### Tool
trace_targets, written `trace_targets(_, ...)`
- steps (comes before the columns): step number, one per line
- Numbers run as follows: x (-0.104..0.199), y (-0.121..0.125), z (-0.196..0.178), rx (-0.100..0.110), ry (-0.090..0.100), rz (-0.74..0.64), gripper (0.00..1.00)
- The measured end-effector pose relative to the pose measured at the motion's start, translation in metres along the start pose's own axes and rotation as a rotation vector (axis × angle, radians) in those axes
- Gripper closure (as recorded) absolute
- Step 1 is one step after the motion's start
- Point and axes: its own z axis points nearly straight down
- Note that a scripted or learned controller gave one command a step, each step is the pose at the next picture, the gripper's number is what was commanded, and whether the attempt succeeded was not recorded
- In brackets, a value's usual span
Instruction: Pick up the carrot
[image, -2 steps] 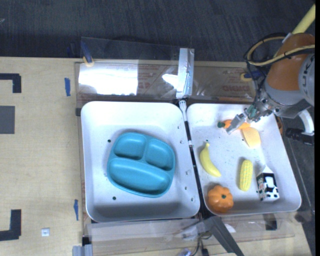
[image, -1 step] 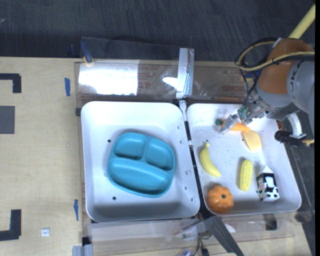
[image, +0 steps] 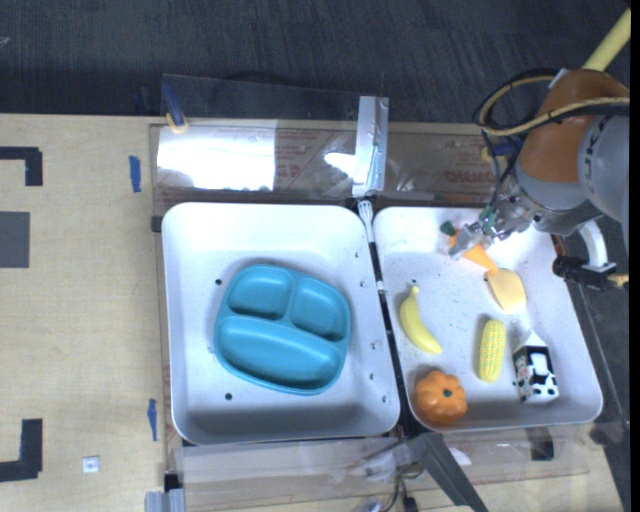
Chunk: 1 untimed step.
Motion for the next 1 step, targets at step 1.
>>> trace_targets(1, 0.0873, 0.0328, -0.0860, -0.004, 0.002, -0.383, 1.00)
